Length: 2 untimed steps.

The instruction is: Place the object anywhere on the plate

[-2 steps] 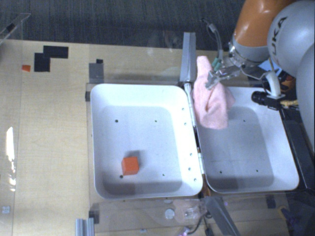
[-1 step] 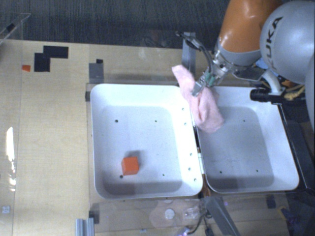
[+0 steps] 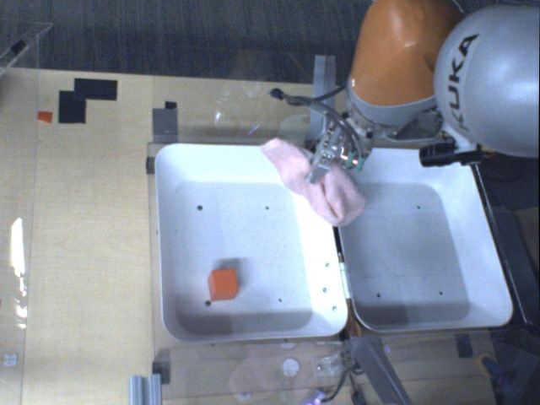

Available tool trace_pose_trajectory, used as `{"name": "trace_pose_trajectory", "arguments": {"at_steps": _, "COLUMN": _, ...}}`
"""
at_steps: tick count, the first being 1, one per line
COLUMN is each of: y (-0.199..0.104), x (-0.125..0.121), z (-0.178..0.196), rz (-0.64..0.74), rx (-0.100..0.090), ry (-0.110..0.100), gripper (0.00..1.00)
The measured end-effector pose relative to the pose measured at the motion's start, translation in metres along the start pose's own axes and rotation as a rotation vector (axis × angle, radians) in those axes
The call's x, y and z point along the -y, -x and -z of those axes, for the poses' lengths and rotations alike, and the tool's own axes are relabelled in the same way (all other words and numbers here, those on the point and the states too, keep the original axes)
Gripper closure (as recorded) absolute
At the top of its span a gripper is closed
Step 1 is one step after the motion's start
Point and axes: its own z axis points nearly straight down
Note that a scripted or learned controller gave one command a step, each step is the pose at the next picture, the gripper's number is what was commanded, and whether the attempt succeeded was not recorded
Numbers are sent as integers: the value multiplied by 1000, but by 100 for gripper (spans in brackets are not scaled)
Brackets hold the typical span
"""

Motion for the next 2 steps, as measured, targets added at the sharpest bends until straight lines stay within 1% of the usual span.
{"name": "trace_pose_trajectory", "arguments": {"at_steps": 1, "y": -41, "x": -21, "z": -11, "rz": 401, "rx": -2, "ry": 1, "gripper": 100}}
{"name": "trace_pose_trajectory", "arguments": {"at_steps": 2, "y": -90, "x": -51, "z": -5, "rz": 406, "rx": -2, "ry": 1, "gripper": 100}}
